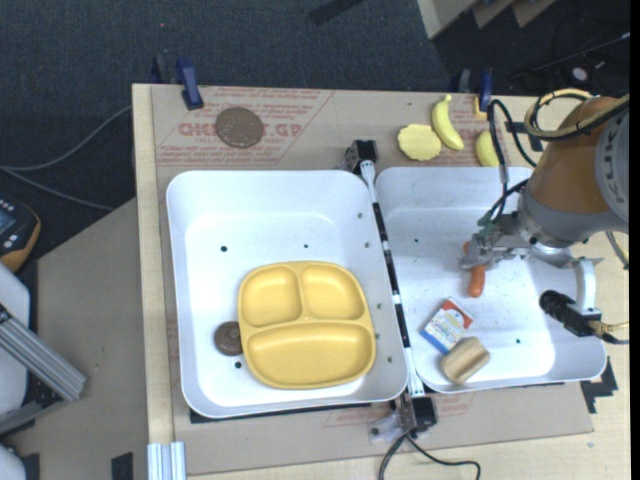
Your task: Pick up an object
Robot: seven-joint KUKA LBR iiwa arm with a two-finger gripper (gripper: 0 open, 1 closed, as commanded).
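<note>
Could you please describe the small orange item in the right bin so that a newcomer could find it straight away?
Start at the right bin, the one the arm reaches into. Just below the claw, near the bin's middle, lies a small carrot. It is a thin orange stick, unlike the blue-and-white carton and the tan bread roll lower down.

Small orange carrot (477, 283) lies upright in right bin (520, 363).
</note>
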